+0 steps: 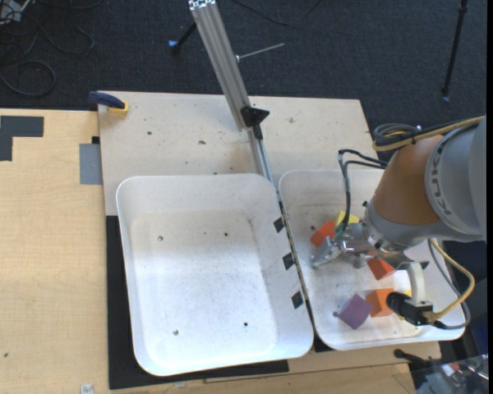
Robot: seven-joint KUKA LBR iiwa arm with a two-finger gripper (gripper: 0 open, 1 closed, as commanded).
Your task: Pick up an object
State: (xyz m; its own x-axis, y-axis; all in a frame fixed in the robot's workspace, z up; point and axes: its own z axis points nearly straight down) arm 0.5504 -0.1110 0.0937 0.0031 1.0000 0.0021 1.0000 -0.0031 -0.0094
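bins [197, 359] white | arm [456, 179] grey, orange band | blocks: purple [355, 311], orange [322, 234]

Dark carpet [107, 39], loose cables [12, 23], pale wood bench [33, 253], aluminium strut [222, 56].

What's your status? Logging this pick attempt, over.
End effector low in right bin, beside orange block; grip state unclear. Purple block and another orange block lie nearby. Left bin alongside.
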